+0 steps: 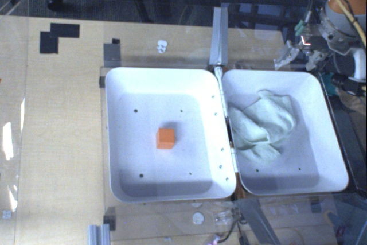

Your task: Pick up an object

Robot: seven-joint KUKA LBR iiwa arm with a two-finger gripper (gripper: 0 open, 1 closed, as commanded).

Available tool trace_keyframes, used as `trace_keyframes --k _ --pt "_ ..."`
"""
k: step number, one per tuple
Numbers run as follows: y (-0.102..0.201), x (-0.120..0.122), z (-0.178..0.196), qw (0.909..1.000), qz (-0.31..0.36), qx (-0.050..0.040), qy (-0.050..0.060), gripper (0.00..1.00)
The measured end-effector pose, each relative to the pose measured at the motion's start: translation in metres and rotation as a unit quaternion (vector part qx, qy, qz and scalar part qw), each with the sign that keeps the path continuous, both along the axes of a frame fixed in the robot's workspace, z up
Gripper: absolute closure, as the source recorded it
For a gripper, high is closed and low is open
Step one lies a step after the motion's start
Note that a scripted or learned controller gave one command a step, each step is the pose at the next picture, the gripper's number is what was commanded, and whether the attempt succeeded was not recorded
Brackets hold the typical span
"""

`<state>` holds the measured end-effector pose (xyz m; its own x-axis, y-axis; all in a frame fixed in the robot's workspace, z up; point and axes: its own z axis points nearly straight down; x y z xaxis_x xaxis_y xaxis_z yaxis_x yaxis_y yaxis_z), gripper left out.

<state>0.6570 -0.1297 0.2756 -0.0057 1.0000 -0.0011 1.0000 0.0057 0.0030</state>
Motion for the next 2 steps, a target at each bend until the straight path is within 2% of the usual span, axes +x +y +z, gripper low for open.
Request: trace_keyframes --k 1,2 --pt "0.001 0.001 0.011 1.0 0.003 -0.0006 -0.002 1.0" --pt "-0.004 0.013 -0.176 0.9984 0.056 -0.0001 -0.001 1.0"
